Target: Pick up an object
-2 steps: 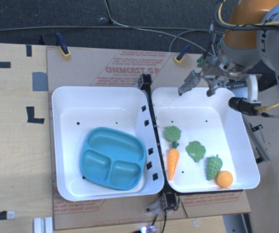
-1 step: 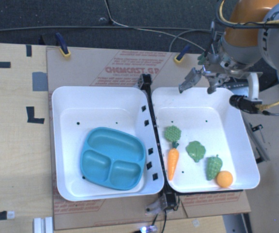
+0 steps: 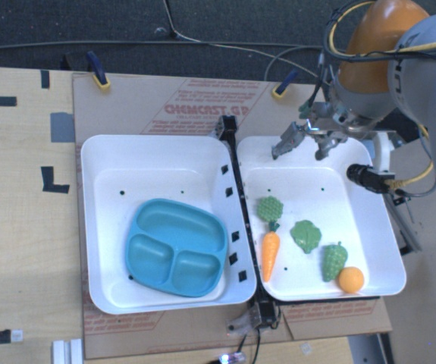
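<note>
- Five toy foods lie in the right bin, gathered toward its front edge: a carrot near the front left corner, broccoli just behind it, a leafy green mid-bin, a green berry touching an orange at the front right.
- The claw hangs over the bin's back edge, fingers spread wide, holding nothing.
- A blue divided plate sits in the left bin.
- Risk: the berry and orange touch, so a grab there may nudge one aside or catch both.

arm cut off at right edge
</note>
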Available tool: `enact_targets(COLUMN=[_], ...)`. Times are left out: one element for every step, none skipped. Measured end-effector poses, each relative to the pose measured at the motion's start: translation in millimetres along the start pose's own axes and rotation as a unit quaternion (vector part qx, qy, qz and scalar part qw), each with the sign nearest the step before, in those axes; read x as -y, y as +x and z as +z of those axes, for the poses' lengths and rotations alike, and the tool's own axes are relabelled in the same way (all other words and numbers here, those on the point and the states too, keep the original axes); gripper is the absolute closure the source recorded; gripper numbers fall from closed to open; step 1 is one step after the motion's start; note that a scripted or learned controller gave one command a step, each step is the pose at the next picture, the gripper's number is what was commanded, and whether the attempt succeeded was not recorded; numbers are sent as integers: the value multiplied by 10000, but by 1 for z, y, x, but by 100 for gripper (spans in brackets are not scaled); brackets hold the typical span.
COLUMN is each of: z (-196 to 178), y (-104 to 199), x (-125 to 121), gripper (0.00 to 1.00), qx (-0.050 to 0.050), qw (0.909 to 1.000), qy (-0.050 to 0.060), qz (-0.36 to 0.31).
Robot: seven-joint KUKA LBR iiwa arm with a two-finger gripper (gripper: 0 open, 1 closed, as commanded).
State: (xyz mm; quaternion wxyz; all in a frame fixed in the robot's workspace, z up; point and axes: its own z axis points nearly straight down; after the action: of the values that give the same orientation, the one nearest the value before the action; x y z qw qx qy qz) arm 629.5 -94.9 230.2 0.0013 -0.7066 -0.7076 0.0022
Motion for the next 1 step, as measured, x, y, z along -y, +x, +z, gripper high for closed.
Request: enact_targets(z=[65], y=[0], x=[1], gripper=[0], qx=[-2], qw=[10000], qy=[8], qz=[2])
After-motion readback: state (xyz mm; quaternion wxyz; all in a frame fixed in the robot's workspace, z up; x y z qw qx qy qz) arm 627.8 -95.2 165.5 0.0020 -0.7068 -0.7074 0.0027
